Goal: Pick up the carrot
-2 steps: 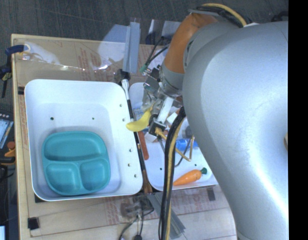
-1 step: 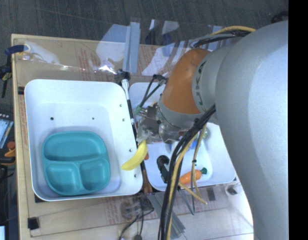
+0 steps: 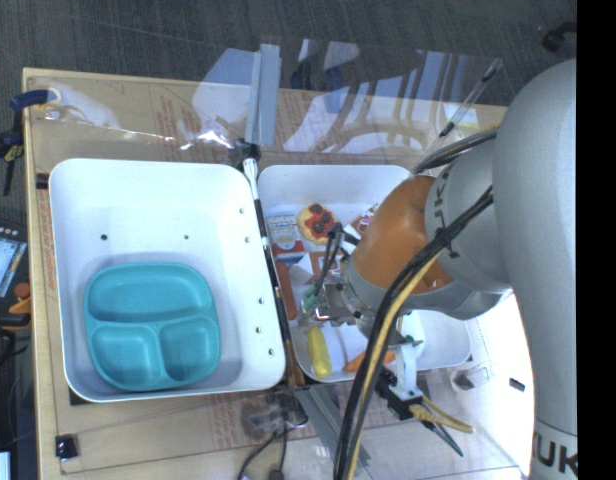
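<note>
Camera view looks down on a pale wooden bench (image 3: 138,438) carrying two shallow white plastic bins. The left bin (image 3: 78,183) holds a teal plastic divided tray (image 3: 153,323) at lower left of the frame. The right bin (image 3: 388,178) is crowded: a small red-and-yellow toy piece (image 3: 316,223) near its upper middle, a small blue-and-white carton (image 3: 282,230) beside it, a yellow elongated toy like a banana or corn cob (image 3: 317,353) near its lower edge, and an orange sliver that I take for the orange toy carrot (image 3: 360,360), just right of the yellow one and mostly hidden under cabling.

The grey arm with its orange wrist band (image 3: 393,243) reaches in from the right and hangs over the middle of the right bin. Its end effector (image 3: 323,303) sits low among the objects, just above the yellow toy; whether it is released or clenched I cannot tell, and nothing is visibly gripped.

This looks like the approach step, with the grasp not yet made. The next move calls for shifting toward lower right, over the carrot, clear of the yellow toy, before descending.
</note>
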Robot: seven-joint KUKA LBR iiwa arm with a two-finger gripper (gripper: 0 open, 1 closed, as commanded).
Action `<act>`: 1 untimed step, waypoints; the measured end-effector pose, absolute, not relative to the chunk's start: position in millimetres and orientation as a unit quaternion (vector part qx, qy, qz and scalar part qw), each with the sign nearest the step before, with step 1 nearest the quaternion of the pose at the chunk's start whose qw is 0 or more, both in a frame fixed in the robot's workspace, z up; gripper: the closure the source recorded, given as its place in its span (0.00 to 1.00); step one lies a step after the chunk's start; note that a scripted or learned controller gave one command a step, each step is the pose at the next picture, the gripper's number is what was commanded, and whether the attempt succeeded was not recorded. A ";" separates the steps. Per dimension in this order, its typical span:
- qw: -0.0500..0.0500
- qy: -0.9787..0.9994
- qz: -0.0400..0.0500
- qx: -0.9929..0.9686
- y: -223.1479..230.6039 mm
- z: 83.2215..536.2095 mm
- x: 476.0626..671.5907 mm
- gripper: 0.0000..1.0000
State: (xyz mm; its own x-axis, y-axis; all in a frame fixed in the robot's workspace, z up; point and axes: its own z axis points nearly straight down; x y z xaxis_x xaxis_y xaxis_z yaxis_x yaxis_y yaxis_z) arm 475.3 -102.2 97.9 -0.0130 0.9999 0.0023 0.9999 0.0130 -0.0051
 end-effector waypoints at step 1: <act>0.002 -0.568 0.002 -0.823 -50.6 190.5 527.5 1.00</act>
State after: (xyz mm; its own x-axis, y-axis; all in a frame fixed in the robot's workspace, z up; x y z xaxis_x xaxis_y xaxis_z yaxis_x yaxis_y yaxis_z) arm 527.5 -50.6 190.5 0.3539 0.9353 -0.0007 0.9353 -0.3539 -0.0059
